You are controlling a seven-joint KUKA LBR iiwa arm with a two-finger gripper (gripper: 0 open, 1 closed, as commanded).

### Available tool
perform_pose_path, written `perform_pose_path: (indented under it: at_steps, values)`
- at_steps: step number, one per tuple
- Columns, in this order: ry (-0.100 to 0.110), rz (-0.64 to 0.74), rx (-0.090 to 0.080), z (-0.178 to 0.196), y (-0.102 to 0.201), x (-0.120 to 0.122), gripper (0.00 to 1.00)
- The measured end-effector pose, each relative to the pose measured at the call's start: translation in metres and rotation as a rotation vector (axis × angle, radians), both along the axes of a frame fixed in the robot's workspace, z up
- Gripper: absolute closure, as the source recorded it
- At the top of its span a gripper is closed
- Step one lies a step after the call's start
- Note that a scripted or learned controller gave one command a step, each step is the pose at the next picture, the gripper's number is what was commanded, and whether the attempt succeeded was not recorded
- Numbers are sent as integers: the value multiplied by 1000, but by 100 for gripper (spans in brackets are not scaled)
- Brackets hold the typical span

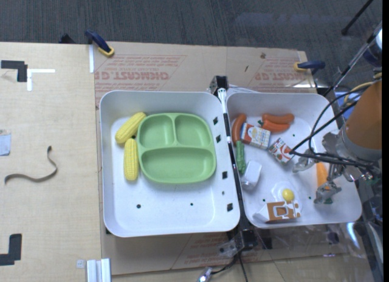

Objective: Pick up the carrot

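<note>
The carrot (321, 174) is a short orange piece at the right side of the right bin (304, 99), close to that bin's right wall. My gripper (329, 191) hangs low over the same spot, right beside and partly over the carrot. The arm's orange band (369, 123) is above it at the view's right edge. Cables and the wrist cover the place where gripper and carrot meet, so contact is unclear.
The right bin also holds two sausages (276, 120), small cartons (256, 135), a green vegetable (240, 156), a white piece (251, 173), a yellow item (288, 196) and an orange box (281, 212). In the left bin are a green divided plate (176, 147) and two corn cobs (130, 159).
</note>
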State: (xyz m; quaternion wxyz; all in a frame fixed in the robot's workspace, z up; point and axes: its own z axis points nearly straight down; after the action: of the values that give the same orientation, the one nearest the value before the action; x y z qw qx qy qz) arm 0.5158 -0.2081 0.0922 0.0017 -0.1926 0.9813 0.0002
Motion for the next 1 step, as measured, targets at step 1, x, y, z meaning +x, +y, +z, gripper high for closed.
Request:
perform_pose_path:
  at_steps: [1]
  values:
    - [1,-52,1,0,-13,-30,0]
